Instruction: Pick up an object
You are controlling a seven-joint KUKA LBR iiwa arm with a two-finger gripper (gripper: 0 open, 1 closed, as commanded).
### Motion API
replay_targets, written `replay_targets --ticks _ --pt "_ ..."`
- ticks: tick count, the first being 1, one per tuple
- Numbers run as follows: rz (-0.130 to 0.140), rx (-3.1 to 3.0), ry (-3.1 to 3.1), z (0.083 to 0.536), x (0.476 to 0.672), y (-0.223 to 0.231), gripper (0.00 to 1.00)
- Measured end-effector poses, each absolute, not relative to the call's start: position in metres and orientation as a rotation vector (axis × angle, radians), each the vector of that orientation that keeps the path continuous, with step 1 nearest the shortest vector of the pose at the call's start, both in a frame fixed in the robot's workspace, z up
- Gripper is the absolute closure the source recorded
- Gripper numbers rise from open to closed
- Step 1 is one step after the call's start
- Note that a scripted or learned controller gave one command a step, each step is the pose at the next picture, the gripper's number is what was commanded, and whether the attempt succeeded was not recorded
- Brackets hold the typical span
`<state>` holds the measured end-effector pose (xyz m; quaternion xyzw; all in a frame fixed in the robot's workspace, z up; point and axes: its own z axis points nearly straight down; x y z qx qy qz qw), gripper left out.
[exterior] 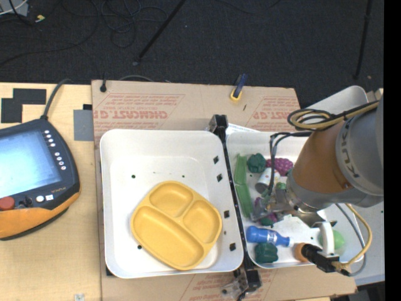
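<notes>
Camera view: grey arm point(338, 162) with orange band reaches in from the right, over the right bin point(250, 144). Pincer point(270, 200) is down among the toys there; can't tell how wide it is open or whether it has hold of anything. Right bin holds a long green pod point(242, 179), dark green lump point(255, 162), purple grape cluster point(283, 165), blue bottle point(265, 236) lying on its side, green pepper-like toy point(265, 251) just below it, light green piece point(337, 238) near the right wall. Left bin point(125, 149) holds a yellow divided plate point(177, 224). Teach pendant point(34, 174) sits on the worktop point(37, 256), far left.
</notes>
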<state>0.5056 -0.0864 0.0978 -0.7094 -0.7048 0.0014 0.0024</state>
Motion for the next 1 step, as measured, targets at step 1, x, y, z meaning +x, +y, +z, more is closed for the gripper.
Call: replay_targets --ticks 1 --pt "-0.005 -2.212 -2.227 0.1920 0.4750 -0.0129 1.00"
